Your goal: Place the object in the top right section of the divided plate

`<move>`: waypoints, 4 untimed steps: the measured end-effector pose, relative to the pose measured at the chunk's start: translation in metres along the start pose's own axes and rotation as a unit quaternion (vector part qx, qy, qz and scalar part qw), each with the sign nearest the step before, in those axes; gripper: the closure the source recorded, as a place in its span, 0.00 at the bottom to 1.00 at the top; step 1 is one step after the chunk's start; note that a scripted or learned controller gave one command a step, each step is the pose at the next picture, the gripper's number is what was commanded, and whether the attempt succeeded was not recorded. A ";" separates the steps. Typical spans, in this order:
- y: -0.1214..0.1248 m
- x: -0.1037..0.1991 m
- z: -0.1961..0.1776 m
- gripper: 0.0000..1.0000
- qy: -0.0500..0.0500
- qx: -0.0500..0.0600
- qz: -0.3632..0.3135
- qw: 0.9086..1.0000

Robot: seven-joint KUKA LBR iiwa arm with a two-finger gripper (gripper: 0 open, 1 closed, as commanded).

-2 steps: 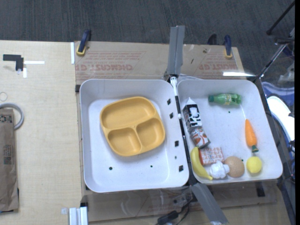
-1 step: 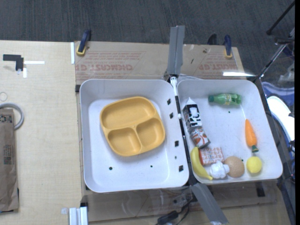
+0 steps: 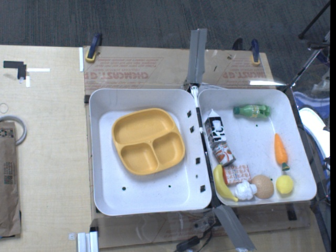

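Pre-grasp stage: no object selected or lifted; divided plate (image 3: 148,140) unloaded.

The moulded yellow plastic plate, one long section and two smaller ones, lies in the left bin (image 3: 105,193). Candidate objects lie in the right bin (image 3: 299,140): green bottle (image 3: 251,110), tapered carrot (image 3: 281,150), carton (image 3: 219,140), banana (image 3: 222,185), round lemon (image 3: 284,185). Jaw state: cannot tell. Judged next move: bring the arm over the right bin, grasp one object, carry it to the plate's top right section.
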State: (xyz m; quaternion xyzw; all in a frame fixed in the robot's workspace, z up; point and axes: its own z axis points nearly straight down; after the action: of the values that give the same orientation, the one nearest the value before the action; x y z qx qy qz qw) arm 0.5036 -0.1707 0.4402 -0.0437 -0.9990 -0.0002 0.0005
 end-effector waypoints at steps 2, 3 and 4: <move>0.000 0.000 0.000 0.00 0.000 0.000 0.000 1.000; 0.000 0.000 0.000 0.00 0.000 0.000 0.000 1.000; -0.001 -0.002 0.000 0.00 0.000 0.001 0.182 0.983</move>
State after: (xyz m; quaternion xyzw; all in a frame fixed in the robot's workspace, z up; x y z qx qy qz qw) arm 0.5053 -0.1714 0.4400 -0.2247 -0.9744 0.0006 0.0003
